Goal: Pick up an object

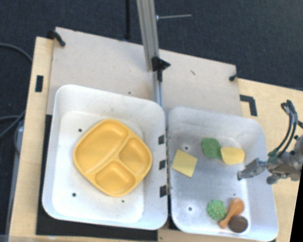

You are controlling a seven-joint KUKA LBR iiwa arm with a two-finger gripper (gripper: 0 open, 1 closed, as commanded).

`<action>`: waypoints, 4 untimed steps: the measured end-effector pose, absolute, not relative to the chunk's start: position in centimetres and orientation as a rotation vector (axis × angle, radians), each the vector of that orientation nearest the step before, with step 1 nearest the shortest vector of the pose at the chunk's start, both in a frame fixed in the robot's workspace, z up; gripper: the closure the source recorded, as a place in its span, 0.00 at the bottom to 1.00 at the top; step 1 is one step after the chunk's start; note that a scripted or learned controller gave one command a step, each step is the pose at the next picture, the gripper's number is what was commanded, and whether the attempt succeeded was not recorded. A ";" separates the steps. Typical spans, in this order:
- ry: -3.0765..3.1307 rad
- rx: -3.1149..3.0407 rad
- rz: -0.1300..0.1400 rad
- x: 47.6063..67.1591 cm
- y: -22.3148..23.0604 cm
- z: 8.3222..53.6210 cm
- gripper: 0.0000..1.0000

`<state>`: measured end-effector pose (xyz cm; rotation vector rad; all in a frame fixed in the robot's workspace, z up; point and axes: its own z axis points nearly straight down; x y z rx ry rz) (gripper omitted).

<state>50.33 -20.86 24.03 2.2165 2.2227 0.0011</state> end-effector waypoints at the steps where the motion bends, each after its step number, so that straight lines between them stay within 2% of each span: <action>1: 2.222 2.218 0.002 50.3 -20.9 24.0 0.00; 2: 2.223 2.223 -0.004 49.6 -21.1 18.1 0.00; 3: 2.222 2.224 -0.004 49.6 -22.2 13.0 0.00; 4: 2.219 2.221 -0.001 49.6 -22.3 10.0 0.00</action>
